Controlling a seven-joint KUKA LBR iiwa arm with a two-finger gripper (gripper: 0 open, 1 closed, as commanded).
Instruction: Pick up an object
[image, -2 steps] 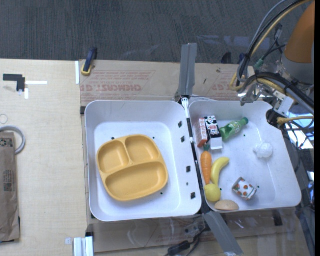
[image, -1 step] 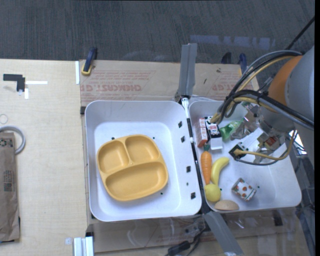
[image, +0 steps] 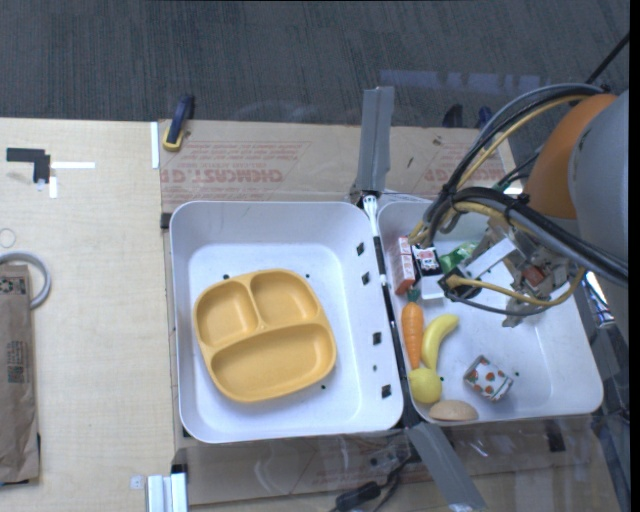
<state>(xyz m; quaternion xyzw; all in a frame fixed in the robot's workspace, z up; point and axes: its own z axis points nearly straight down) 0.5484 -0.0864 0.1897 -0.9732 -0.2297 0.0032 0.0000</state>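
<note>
The arm's orange-banded wrist (image: 565, 160) hangs over the right bin (image: 555, 375), and my gripper (image: 497, 268) sits low in that bin's back part, behind looping cables. Just left of it lie a green object (image: 457, 256), a black and white packet (image: 426, 262) and a red packet (image: 402, 266). Along the bin's left wall are a carrot (image: 411, 332), a banana (image: 437, 338), a lemon (image: 424, 385) and a tan oval piece (image: 455, 410). A small white cube with red dots (image: 487, 379) rests in front of the gripper, apart from it.
The left bin (image: 182, 330) holds a yellow divided plate (image: 265, 335). A grey divider post (image: 376, 140) rises behind the seam between the bins. Cables (image: 480, 210) arch over the right bin's back. A brown bag (image: 17, 370) lies on the bench at far left.
</note>
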